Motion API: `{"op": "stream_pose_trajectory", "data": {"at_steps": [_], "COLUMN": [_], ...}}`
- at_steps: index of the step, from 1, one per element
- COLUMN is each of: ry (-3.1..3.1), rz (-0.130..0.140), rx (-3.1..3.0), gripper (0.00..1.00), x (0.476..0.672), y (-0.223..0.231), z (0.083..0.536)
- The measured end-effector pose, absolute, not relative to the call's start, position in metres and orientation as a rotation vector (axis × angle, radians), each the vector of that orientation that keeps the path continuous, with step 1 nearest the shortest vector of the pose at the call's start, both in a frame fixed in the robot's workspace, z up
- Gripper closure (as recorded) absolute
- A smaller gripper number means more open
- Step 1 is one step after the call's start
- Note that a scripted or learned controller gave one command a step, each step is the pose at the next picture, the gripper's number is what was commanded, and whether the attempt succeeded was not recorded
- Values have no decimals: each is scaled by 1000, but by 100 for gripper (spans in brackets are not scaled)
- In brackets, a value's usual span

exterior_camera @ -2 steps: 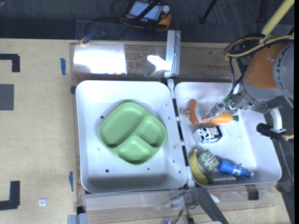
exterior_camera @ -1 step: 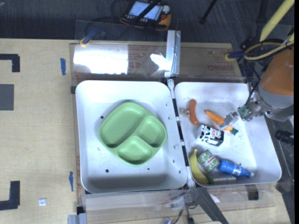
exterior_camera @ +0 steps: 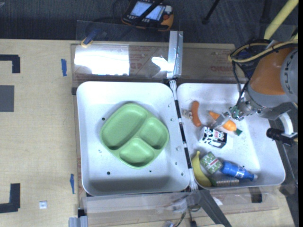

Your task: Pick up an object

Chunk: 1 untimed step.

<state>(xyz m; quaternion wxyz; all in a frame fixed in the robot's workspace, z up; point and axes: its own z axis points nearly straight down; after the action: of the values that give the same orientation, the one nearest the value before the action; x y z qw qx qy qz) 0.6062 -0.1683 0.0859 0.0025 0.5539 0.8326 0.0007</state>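
Note:
My gripper [exterior_camera: 230, 117] hangs low over the middle of the right bin [exterior_camera: 265, 150], reaching in from the right. An orange carrot [exterior_camera: 228, 125] lies right at its tip, partly hidden by it, and I cannot tell whether the two touch. An orange sausage [exterior_camera: 195, 113] lies to the left of the gripper. A black-and-white packet [exterior_camera: 214, 136] lies just below-left of it. Along the bin's front edge lie a banana [exterior_camera: 198, 170], a green can [exterior_camera: 210, 163] and a blue bottle [exterior_camera: 238, 171].
The left bin [exterior_camera: 90, 108] holds a green divided plate [exterior_camera: 135, 134]. A metal divider [exterior_camera: 180, 126] separates the two bins. The arm's grey body and orange band [exterior_camera: 267, 74] overhang the right bin's far right corner. A clear panel stands behind the bins.

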Motion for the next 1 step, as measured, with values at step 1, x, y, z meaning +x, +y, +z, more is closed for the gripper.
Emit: {"op": "stream_pose_trajectory", "data": {"at_steps": [1], "ry": [2605], "rz": [6], "rx": [1733], "gripper": [100], "x": [608], "y": [-169], "z": [98]}}
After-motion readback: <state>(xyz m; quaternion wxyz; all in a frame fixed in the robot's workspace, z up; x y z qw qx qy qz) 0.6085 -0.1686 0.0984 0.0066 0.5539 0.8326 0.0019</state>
